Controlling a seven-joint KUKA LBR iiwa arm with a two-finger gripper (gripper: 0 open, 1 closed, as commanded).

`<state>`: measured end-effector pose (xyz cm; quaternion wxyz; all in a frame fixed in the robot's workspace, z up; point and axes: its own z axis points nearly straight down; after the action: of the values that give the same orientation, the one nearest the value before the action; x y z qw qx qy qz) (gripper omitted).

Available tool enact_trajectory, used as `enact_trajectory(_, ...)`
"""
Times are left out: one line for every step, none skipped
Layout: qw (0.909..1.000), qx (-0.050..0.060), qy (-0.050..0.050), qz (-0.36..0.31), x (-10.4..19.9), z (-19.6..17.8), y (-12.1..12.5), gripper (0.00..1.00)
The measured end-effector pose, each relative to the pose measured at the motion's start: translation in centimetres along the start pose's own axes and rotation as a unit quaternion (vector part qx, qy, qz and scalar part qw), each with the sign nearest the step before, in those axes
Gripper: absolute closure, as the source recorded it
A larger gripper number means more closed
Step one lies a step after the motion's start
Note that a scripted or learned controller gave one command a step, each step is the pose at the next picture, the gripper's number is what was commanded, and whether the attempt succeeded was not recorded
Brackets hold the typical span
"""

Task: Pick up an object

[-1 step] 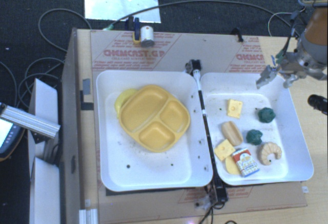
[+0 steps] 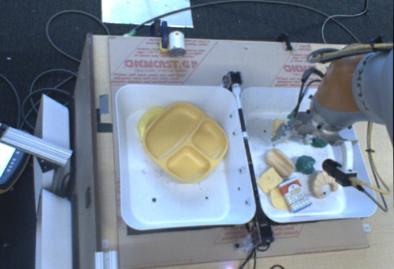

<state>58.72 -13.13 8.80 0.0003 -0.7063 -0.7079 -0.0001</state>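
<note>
The arm [image 2: 351,92] reaches in over the right bin [image 2: 265,104], and its gripper [image 2: 284,132] hangs low over the bin's white floor. The view does not show whether the gripper is released or clenched, and nothing can be seen gripped in it.

The closest thing to the gripper is a small yellow piece [image 2: 278,125], just beside it on the side toward the left bin [image 2: 184,200]. It is so near that contact cannot be ruled in or out. A teal scrap [image 2: 321,142] lies near the gripper on the opposite side, partly under the wrist.

Toward the bench's front edge from the gripper lies a tan roll [image 2: 280,162], near but apart from it. A dark green lump [image 2: 305,164] sits just beside the roll. Farther from the gripper in the same direction are a yellow wedge [image 2: 268,180], a red-and-white box [image 2: 295,194] and a pale ring-shaped pastry [image 2: 321,183].

Well apart from the gripper, across the divider, a yellow compartment tray [image 2: 184,141] lies flat in the left bin.
</note>
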Motion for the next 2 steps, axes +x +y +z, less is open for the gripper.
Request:
enact_trajectory(1.0000,0.000,0.000,0.000,3.6,0.4,-5.0,0.00)
enact_trajectory(1.0000,-0.002,0.000,0.000,3.5,-0.7,-4.9,1.00)
